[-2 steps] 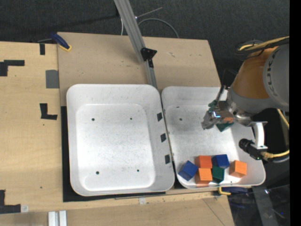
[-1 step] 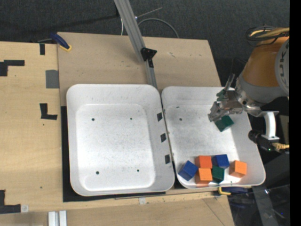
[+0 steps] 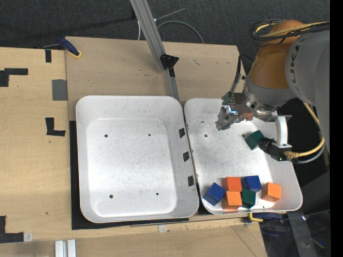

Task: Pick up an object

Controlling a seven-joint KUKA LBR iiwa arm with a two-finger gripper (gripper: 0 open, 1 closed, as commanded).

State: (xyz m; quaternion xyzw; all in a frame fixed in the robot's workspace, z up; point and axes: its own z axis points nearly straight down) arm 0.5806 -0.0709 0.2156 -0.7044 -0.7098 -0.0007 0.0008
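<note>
Nearest the camera, along the near rim of the right bin (image 3: 206,108), sits a huddle of blocks, well apart from the claw (image 3: 224,120) and toward the viewer from it. By size, the bins come first: the left bin (image 3: 86,111) lies off to the claw's far side, away from the arm, while the right bin is the one the claw hangs over, near its far end. The grey arm (image 3: 278,68) with its orange band comes next, entering from behind the claw.

Smaller things follow. A dark green block (image 3: 254,139) lies just beside the claw, toward the arm's side and slightly nearer the viewer; it seems the closest candidate, tilted so its edges run at a slant to the bin walls. In the huddle are a blue block (image 3: 214,193), an orange block (image 3: 233,183), and another orange block (image 3: 272,190) at the outer end, with others packed between.

Whether the claw is spread or closed I cannot tell; nothing is visibly held in it.
</note>
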